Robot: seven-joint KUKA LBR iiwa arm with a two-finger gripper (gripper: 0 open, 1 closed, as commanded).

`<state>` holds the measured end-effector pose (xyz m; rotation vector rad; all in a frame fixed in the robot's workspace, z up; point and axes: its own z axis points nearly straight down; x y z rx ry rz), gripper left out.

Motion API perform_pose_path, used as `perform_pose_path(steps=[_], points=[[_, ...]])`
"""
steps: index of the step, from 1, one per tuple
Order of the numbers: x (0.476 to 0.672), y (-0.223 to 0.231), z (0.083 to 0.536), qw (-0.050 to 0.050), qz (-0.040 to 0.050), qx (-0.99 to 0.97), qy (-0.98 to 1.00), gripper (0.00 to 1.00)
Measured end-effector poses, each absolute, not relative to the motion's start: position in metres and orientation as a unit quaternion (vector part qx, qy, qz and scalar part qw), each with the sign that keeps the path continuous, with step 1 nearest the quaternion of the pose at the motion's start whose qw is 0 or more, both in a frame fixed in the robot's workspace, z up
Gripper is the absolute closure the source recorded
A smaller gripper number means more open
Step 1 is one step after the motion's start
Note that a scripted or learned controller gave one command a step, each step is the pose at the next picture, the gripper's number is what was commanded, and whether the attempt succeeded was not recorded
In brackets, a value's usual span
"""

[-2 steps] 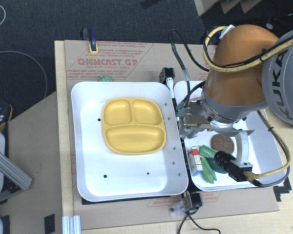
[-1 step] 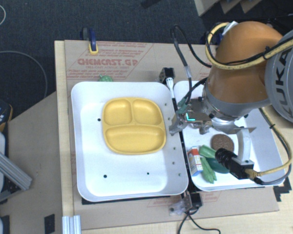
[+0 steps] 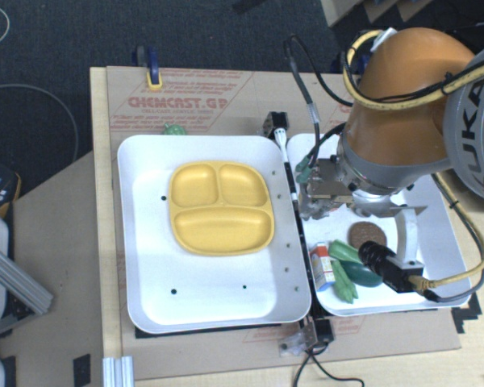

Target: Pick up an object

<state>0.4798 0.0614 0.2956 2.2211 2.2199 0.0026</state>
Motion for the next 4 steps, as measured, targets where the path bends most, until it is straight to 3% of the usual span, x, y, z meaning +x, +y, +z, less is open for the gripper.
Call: perform_pose_path(steps=[1, 2, 3, 4], points=[[0.48, 0.005, 0.413, 0.006, 0.0055, 0.709, 0.705, 1.0], [0.479, 0.021, 0.347, -0.002, -0.002, 0.707, 0.707, 1.0], [0.479, 0.06, 0.301, -0.002, -0.0013, 0.706, 0.708, 1.0], [0.48, 0.01, 0.387, 0.004, 0.0029, 0.709, 0.706, 1.0]])
